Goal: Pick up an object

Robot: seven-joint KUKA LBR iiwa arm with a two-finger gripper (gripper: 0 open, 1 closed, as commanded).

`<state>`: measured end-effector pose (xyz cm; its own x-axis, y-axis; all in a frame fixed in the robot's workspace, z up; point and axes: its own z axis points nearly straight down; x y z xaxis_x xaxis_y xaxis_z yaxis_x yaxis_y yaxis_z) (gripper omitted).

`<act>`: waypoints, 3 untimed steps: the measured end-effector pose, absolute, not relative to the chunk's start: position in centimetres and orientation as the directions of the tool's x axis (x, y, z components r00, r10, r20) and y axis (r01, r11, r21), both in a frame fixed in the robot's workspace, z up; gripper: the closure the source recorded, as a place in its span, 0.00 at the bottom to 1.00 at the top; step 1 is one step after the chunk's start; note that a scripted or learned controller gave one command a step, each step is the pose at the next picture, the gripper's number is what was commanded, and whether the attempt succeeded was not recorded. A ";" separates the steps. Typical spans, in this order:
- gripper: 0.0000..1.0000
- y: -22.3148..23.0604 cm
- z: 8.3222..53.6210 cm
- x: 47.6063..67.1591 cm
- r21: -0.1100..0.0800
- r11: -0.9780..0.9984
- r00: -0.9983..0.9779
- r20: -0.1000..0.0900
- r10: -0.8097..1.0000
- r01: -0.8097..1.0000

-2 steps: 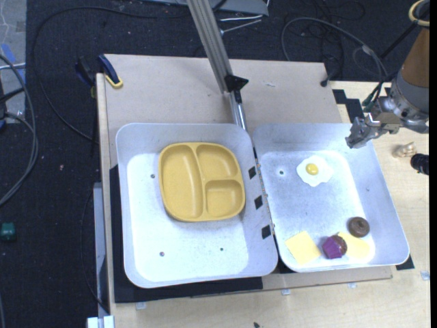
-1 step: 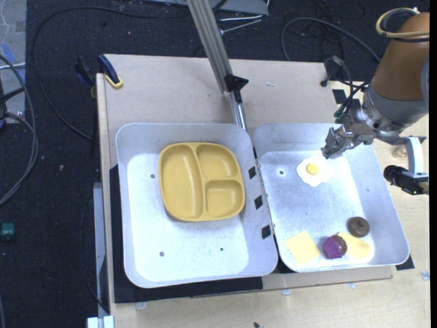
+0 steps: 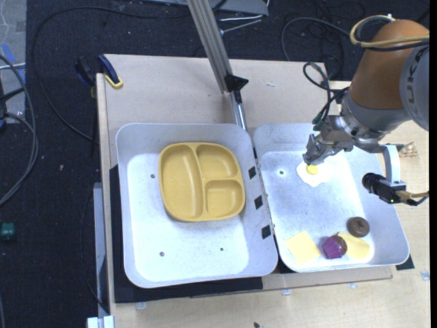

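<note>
A toy fried egg [image 3: 311, 174], white with a yellow yolk, lies in the upper part of the right bin [image 3: 382, 251]. My gripper [image 3: 314, 157] hangs right over it, its tip at the egg's upper edge. Near the bin's front edge lie a pale yellow cheese slice [image 3: 302, 247], a purple object [image 3: 333, 247], a brown round piece [image 3: 358, 227] and a second yellow slice [image 3: 360, 249] partly under them. None of these touches the gripper.
The left bin [image 3: 136, 251] holds a yellow divided tray [image 3: 202, 181]. A slanted metal pole [image 3: 212, 36] runs from the top down to the gap between the bins. A black fitting [image 3: 382, 186] sticks out at the right bin's right rim.
</note>
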<state>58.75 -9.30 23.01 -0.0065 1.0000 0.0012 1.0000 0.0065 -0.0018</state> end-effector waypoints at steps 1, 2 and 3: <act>1.00 -3.1 23.0 57.8 -0.002 0.009 -0.009 0.003 1.000 1.000; 1.00 2.5 22.2 55.8 -0.004 0.008 -0.008 0.002 1.000 1.000; 1.00 8.4 22.8 53.5 -0.003 0.010 -0.010 0.003 1.000 1.000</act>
